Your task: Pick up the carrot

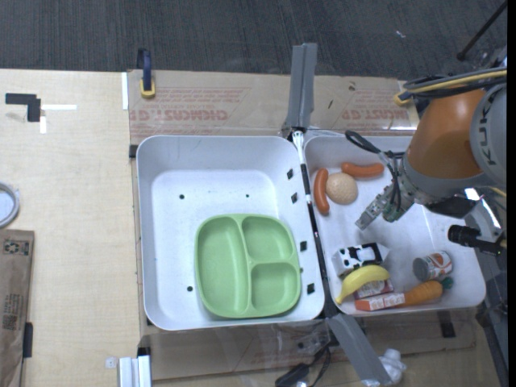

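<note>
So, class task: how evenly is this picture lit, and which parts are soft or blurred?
Camera view: lighting is flat and even, with faint shadows inside the left bin; the green plate and carrot look sharp; the hand looks slightly soft; the arm's orange band shows a mild sheen.

You have bare bin floor above the carrot; a can crowds it above, a red box at its left.

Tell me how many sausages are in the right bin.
2. One sausage lies along the bin's left wall, beside the egg. The other sausage lies near the far wall, above the egg. The arm may hide more.
</note>
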Robot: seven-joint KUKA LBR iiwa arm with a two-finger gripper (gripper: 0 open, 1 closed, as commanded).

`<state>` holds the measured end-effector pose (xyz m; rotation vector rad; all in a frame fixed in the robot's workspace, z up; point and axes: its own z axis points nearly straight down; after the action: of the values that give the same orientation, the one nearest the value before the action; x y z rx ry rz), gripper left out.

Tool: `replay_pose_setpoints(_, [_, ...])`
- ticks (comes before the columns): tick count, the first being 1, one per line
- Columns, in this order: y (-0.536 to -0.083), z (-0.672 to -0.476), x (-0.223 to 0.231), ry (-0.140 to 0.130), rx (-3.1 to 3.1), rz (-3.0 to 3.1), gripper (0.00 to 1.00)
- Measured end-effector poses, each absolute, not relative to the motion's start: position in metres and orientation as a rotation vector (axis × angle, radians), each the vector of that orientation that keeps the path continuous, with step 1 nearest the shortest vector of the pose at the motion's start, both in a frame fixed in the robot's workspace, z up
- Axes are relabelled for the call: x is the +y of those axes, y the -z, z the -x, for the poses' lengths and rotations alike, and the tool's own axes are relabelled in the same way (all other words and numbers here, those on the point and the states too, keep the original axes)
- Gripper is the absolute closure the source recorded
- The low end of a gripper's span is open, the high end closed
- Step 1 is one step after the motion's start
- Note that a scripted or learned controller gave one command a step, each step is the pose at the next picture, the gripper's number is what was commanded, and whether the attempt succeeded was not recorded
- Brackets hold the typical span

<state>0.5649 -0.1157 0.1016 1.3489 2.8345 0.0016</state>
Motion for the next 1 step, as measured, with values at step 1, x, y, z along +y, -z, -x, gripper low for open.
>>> replay_pose_setpoints(1, [-0.1892, -0.5531, -0.1660, -0.001, 3.026, -0.832, 1.00])
